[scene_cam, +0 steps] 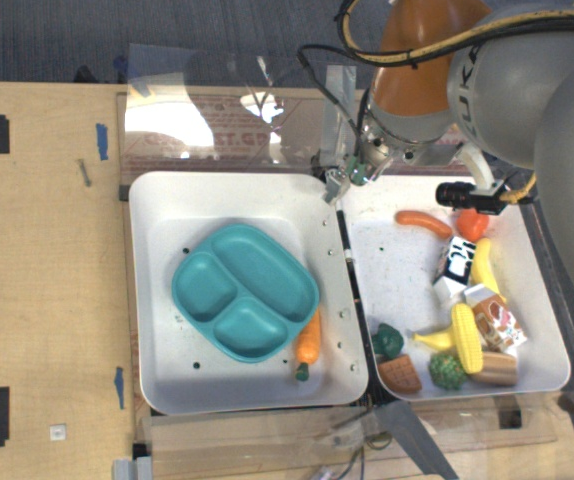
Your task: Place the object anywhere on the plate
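**Carrot beside the plate, claw up at the back rim**

Carrot (309, 340) first: you will find it in the left bin (157, 218), lying just off the lower right edge of the teal plate (245, 290), its green end pointing down toward the front wall. It touches or nearly touches the plate's rim, but it lies on the bin floor, not on the plate. The plate itself has three compartments and sits tilted in the middle of that bin.

Your claw (338, 180) hangs at the back of the bench, over the spot where the two bins meet, near their rear rims. The carrot is well apart from it, toward the front of the left bin, with the plate's right side lying between them. You cannot tell from this camera whether the claw is spread or pressed together; it is too small and cluttered there, and nothing is seen between its tips.

Look to the right bin (547, 368) and you see a heap of toy food: a sausage (423, 222), a banana (484, 266), a corn cob (466, 336), a broccoli piece (447, 370) and a small carton (456, 261).
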